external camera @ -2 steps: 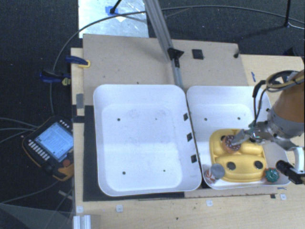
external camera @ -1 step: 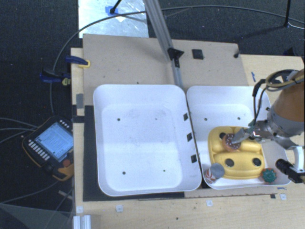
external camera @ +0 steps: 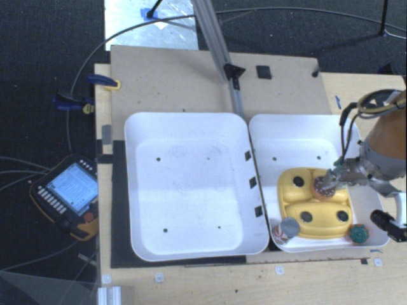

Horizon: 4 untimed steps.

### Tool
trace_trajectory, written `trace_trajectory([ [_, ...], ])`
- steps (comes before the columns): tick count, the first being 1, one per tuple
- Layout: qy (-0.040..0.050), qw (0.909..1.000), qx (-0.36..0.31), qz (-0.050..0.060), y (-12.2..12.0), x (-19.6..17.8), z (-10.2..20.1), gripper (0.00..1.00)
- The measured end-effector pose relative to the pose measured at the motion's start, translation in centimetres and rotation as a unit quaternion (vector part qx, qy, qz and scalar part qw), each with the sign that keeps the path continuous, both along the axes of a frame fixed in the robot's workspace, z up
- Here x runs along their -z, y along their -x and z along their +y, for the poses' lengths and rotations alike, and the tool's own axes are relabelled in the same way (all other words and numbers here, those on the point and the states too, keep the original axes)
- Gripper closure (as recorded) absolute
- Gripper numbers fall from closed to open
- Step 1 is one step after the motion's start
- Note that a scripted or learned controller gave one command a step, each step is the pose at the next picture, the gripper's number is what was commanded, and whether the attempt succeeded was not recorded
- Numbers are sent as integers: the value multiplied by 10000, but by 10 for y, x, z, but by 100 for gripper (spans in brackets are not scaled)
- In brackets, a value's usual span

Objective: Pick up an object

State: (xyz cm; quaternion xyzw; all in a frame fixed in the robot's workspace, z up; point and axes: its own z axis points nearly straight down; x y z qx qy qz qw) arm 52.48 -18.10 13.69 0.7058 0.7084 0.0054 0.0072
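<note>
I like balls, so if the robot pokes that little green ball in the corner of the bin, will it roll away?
Probably, but not far. The green ball looks round, so a nudge should roll it. It sits in the right bin's corner beside the yellow toy, which would likely stop it. It looks small, so probably light.

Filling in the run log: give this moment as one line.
arm: over right bin | gripper: on yellow toy, grasp unclear | also in bin: grey piece, green ball

Even overhead light, soft focus, glare washing out the white bins (external camera: 191, 132).
</note>
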Motion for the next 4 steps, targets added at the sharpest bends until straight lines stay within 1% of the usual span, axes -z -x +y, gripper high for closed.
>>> trace_trajectory([
  [1, -2, 10000, -9, 57, -10, -49, -4, 100],
  [3, -4, 10000, -16, 62, -13, -134, -8, 100],
  [4, -19, 10000, -35, 78, -23, -132, 40, 100],
])
